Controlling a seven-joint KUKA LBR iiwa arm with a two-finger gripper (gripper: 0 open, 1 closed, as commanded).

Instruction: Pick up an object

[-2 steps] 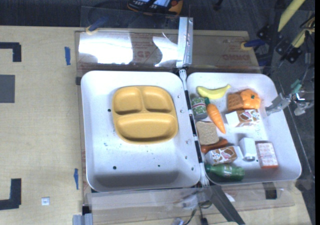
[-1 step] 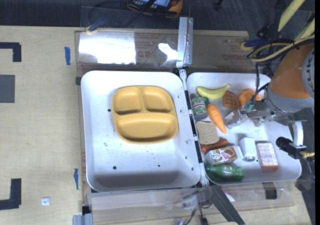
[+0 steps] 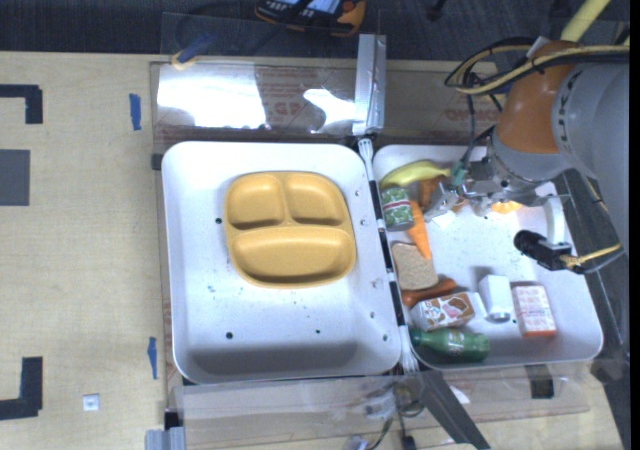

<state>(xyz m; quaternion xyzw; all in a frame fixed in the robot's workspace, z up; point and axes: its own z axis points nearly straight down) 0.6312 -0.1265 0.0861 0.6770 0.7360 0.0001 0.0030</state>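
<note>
The arm (image 3: 590,128) runs off the right edge; its gripper (image 3: 470,190) is too blurred to read.

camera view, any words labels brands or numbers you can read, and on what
None reads clearly.
Handheld screen device above the bins: display lit, text too small.
Green-labelled packet: print blurred.
Red and white snack packet: print blurred.
Red-topped carton: print blurred.
Green bottle: no legible label.

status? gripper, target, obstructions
Gripper low at right bin's far end, beside banana and carrot. No object seen between its fingers. Items crowd bin's left wall; yellow tray in left bin.
</note>
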